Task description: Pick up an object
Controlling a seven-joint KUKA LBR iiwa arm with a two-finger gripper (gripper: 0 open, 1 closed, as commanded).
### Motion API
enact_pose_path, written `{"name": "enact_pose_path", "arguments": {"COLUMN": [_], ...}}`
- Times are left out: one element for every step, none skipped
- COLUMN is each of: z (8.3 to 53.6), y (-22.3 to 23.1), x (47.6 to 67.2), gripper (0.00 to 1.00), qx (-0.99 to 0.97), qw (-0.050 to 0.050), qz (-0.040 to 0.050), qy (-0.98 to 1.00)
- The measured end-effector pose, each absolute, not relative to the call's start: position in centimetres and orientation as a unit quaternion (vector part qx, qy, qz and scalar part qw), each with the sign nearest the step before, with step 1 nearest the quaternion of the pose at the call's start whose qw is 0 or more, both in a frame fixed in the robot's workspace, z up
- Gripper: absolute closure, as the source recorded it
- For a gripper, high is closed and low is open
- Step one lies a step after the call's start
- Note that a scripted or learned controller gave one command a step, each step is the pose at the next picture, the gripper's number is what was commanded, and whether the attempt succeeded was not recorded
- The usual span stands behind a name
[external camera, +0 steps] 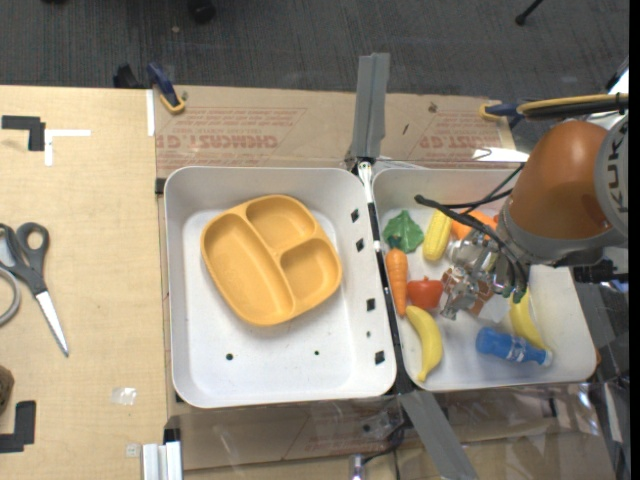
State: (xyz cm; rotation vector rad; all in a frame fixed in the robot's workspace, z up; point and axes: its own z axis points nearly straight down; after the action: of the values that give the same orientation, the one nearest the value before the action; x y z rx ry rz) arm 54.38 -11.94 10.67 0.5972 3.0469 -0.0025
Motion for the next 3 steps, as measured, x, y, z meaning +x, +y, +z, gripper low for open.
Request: {"name": "enact_pose_path", "arguments": {"z": [9.1,8.9,9.0], "y": [-9.1,-9.9,-9.7], "x": [56.9,49.1,53.3], "gripper": [0.0,0.0,0.0], "qx": [0.22,0.289,0.337], "qw": [0.001,-0.002,-0.001], "qz": [-0.0001,-0.0005,-0.0005], "qy": [0.976,0.957,0.942]}}
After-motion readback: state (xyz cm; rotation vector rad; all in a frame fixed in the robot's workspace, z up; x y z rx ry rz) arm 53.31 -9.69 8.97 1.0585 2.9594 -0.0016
